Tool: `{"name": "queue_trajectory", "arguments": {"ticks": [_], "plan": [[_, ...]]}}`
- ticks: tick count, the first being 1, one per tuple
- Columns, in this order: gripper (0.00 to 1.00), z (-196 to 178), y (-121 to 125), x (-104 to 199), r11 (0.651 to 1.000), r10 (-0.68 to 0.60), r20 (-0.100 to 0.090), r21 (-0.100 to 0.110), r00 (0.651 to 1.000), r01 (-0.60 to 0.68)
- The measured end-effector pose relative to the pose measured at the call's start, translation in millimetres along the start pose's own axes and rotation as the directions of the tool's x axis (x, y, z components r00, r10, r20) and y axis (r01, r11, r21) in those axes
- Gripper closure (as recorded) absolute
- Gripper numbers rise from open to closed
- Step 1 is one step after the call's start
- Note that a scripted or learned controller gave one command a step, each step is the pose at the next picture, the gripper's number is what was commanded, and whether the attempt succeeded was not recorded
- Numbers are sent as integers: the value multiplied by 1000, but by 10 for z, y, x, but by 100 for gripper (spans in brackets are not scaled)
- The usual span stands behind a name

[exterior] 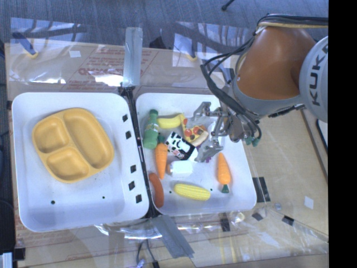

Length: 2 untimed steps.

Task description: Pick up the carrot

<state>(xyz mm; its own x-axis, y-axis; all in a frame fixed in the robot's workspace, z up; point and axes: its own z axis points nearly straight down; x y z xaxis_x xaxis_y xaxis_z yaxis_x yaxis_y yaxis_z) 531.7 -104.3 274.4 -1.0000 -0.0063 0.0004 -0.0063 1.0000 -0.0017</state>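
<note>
Two carrots lie in the right bin (241, 149). One carrot (161, 159) lies near the bin's left wall, just below a green bottle (151, 130). The other carrot (223, 170) lies toward the right, its green end pointing to the front. My gripper (206, 132) hangs over the middle of this bin, open, its fingers spread front to back. It is up and to the left of the right-hand carrot and touches neither carrot. A pizza-slice toy (194, 133) lies beneath the gap between the fingers.
The right bin also holds a yellow banana-like piece (170, 121), a black-and-white cow-patterned toy (179, 146), a white block (181, 168), a corn cob (192, 191) and a reddish sausage (157, 189). A yellow divided plate (72, 144) sits in the left bin (22, 200).
</note>
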Motion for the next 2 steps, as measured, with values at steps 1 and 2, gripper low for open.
{"name": "queue_trajectory", "arguments": {"ticks": [1,2], "plan": [[0,1735,75,-352,1000,-31,-6,2,1000,31],[0,1834,116,152,961,275,-4,-2,961,-275]]}}
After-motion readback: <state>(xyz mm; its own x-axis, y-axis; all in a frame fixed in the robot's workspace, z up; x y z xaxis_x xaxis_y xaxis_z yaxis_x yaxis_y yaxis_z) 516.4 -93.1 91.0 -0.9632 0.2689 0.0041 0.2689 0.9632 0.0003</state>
